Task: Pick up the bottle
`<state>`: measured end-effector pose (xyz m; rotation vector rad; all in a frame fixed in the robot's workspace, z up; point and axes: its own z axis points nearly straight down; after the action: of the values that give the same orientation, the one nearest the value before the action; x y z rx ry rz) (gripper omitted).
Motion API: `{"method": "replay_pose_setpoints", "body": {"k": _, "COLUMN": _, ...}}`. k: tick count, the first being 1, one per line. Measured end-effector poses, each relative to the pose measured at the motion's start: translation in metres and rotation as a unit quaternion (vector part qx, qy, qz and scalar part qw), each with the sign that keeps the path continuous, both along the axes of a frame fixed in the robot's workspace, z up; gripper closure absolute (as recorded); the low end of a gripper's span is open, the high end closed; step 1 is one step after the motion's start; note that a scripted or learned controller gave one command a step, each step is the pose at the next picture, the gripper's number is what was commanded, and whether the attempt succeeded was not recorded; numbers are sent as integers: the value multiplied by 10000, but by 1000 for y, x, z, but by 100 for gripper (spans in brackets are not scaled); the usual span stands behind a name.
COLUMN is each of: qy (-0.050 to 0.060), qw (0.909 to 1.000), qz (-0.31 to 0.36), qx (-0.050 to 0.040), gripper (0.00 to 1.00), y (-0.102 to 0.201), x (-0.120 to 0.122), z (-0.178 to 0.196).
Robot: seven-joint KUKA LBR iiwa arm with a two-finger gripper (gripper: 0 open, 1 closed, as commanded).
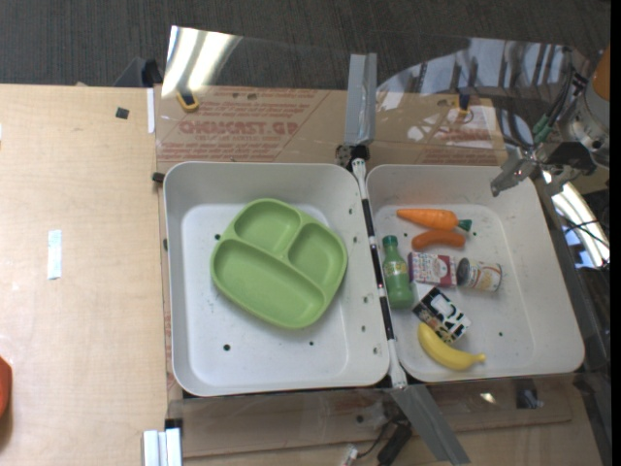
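A small green bottle [396,273] with a green cap lies in the right bin [543,299], against its left wall beside the divider. Its cap points toward the far side. My gripper [514,173] hangs over the far right corner of that bin, well away from the bottle and above it. Nothing shows in its grasp.
In the right bin with the bottle are a carrot [430,219], a pink carton [433,268], a small can [480,276], a black-and-white pack [442,314] and a banana [448,349]. The left bin [194,338] holds a green divided plate [279,261].
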<state>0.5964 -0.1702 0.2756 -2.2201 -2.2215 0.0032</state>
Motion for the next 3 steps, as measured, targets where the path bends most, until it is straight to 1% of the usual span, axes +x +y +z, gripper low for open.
{"method": "replay_pose_setpoints", "body": {"k": 1, "qy": 7, "qw": 9998, "qz": 206, "qx": 4, "gripper": 0, "y": 76, "x": -35, "z": -131}}
{"method": "replay_pose_setpoints", "body": {"k": 2, "qy": -5, "qw": 9999, "qz": 167, "qx": -9, "gripper": 0, "y": 71, "x": -26, "z": -185}}
{"method": "replay_pose_setpoints", "body": {"k": 3, "qy": -10, "qw": 9998, "qz": 173, "qx": -3, "gripper": 0, "y": -5, "x": 24, "z": -140}}
